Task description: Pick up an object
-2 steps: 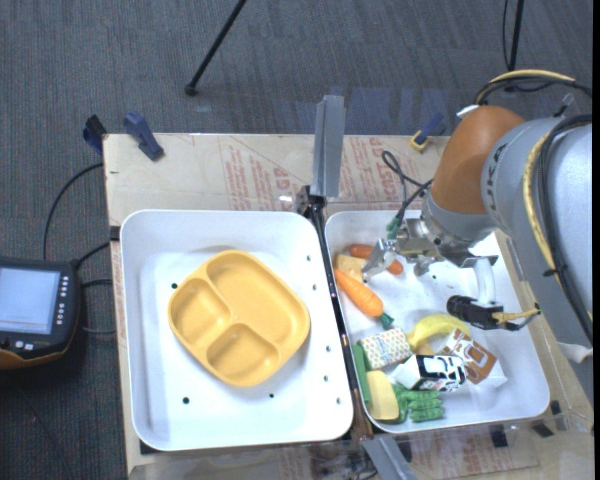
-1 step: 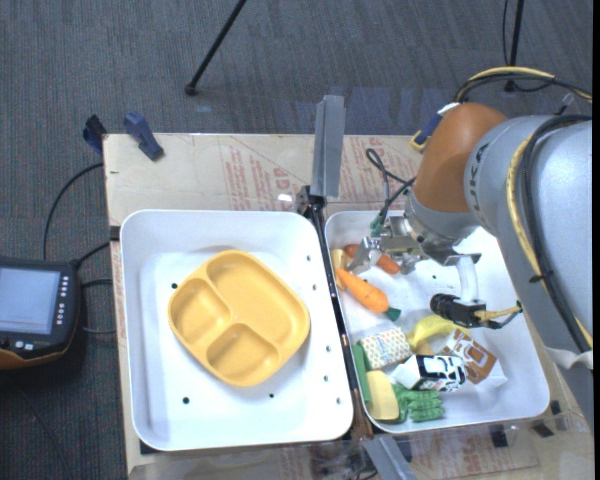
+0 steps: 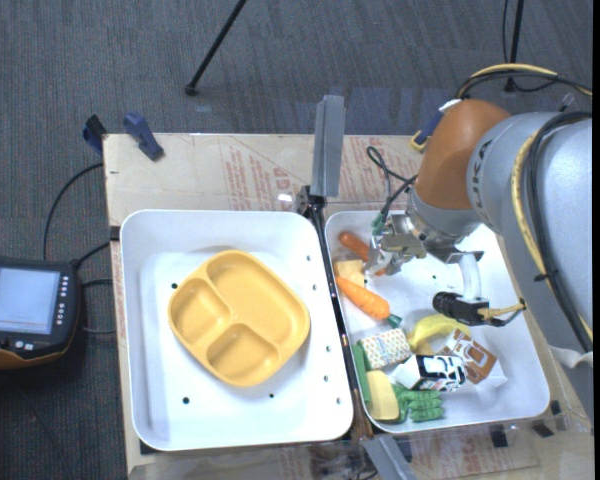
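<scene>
- my pincer (image 3: 388,253) is hovering low in the right bin (image 3: 515,368), beside the carrot (image 3: 365,298).
- i'm not managing to tell its state.
- the yellow tray (image 3: 238,316) is sitting in the left bin (image 3: 145,388).

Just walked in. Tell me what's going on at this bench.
A grey robot arm reaches in from the right, its gripper low over the right bin, near a carrot. That bin also holds a banana and other toy food in a pile. The left bin holds a yellow divided plate. Nothing is visibly lifted.
</scene>
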